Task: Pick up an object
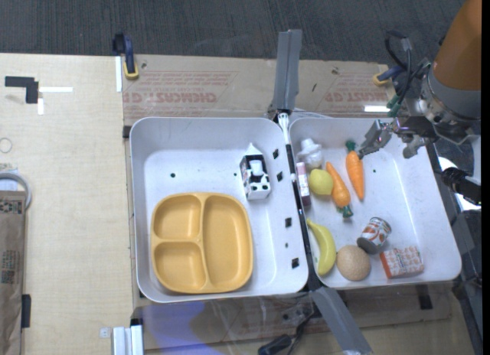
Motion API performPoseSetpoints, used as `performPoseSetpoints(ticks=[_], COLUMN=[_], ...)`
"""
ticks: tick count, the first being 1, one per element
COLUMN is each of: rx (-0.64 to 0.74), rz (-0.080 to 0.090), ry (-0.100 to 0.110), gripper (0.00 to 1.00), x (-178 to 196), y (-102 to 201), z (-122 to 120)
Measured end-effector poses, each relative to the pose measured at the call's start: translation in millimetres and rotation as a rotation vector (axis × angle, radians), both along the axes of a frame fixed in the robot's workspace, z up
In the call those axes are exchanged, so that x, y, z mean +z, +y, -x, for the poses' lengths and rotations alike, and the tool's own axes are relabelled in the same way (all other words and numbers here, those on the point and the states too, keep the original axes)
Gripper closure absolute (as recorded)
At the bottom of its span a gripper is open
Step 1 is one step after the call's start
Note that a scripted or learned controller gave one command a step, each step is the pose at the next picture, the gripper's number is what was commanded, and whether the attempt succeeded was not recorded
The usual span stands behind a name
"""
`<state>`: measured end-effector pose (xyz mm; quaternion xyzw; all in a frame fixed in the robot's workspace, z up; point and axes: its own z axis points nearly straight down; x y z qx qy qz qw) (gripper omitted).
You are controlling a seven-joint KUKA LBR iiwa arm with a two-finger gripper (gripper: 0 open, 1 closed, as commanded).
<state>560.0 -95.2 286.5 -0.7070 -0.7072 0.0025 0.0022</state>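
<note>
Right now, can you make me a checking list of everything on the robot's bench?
Surface: two white bins side by side, left bin and right bin, on a light wooden bench.
Job's things: in the right bin, two carrots, a lemon, a banana, a brown round fruit, a small can lying tilted, an orange box.
Clutter: in the left bin, a yellow divided plate and a black-and-white cow-patterned carton.
Grippers: gripper over the right bin's far edge, open, holding nothing.
Cables: dark cables by the arm's wrist.
Surroundings: cardboard behind the bins, dark floor beyond.
</note>
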Motion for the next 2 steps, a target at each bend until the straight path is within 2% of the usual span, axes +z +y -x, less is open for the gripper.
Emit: performPoseSetpoints(ticks=[1,2], rx=[-0.474,-0.534], rz=[0.002,0.002], ry=[0.003,-0.001], gripper=[0.00,0.00], x=[-79.2,-197.4], y=[-41.9,-39.7], z=[-2.8,-25.3])
